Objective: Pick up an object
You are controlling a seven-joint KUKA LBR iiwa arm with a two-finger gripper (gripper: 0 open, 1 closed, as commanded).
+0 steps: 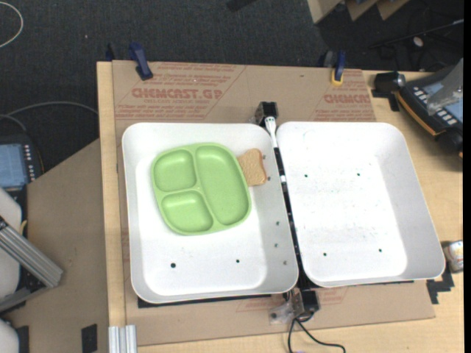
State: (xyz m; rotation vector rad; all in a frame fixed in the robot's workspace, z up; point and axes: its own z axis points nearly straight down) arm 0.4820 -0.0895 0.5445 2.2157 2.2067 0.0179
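Camera view: left bin [147, 271] holds green plate [200, 189], cracker [253, 167].

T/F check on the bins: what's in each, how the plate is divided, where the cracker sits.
1. The green plate lies in the left bin. True.
2. The plate has two compartments. False: it has three.
3. A tan cracker-like piece sits at the plate's right edge, toward the far side. True.
4. The cracker piece lies in the right bin. False: it is in the left bin, by the plate.
5. Two clamps, blue and yellow, grip the board's far edge. True.
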